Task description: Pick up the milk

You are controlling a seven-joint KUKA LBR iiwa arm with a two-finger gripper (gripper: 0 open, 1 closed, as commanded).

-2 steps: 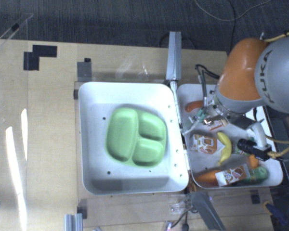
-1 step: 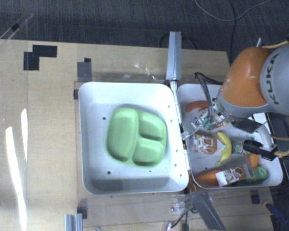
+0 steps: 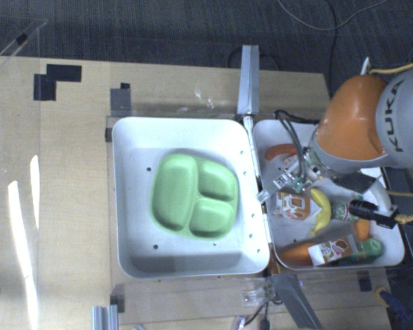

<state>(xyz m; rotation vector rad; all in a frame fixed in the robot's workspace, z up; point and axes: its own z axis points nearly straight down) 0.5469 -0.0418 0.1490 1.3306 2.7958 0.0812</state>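
Observation:
The milk [image 3: 291,207], a small white carton with orange-brown print, lies in the right bin [image 3: 394,253] near its left wall. My gripper [image 3: 290,181] hangs over the bin directly at the carton's far edge, under the grey arm and its orange band [image 3: 351,119]. The view does not show anything held in it. The arm hides the back right part of this bin.
A yellow banana [image 3: 321,209] lies right beside the milk. Toward the front are a carrot [image 3: 294,254], an orange-and-white box [image 3: 331,249] and a green bottle [image 3: 364,247]. A red sausage [image 3: 281,150] lies at the back. The left bin [image 3: 127,205] holds a green divided plate [image 3: 193,195].

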